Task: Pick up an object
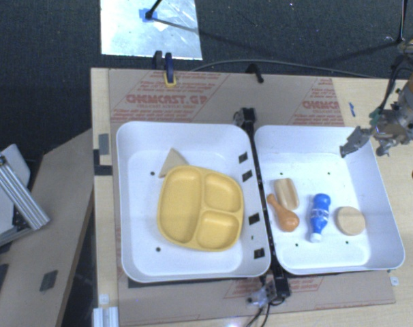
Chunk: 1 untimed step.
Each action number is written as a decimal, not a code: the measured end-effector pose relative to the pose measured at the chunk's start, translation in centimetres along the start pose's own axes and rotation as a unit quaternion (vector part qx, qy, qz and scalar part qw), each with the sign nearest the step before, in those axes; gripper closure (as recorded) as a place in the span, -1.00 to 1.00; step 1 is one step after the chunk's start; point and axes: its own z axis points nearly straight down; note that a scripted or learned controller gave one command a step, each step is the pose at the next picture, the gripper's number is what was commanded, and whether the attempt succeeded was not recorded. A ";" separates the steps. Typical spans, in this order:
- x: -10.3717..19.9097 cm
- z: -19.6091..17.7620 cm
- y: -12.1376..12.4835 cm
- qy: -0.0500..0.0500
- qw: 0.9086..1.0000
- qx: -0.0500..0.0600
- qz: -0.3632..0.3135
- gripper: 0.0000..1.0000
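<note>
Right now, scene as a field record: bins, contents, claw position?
left bin: yellow tray, three compartments; tan wedge at its upper-left edge
right bin: bread roll, orange drumstick, blue bottle, round biscuit
claw: over right bin's upper-right corner, apart from all items
held: nothing seen

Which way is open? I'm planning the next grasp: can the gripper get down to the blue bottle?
Probably yes: the gripper hangs over the right bin's upper right edge, and nothing lies above the blue bottle, though neighbours flank it.
</note>
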 end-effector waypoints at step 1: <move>0.1 -0.7 0.2 -0.001 1.000 -0.005 -0.002 -1.00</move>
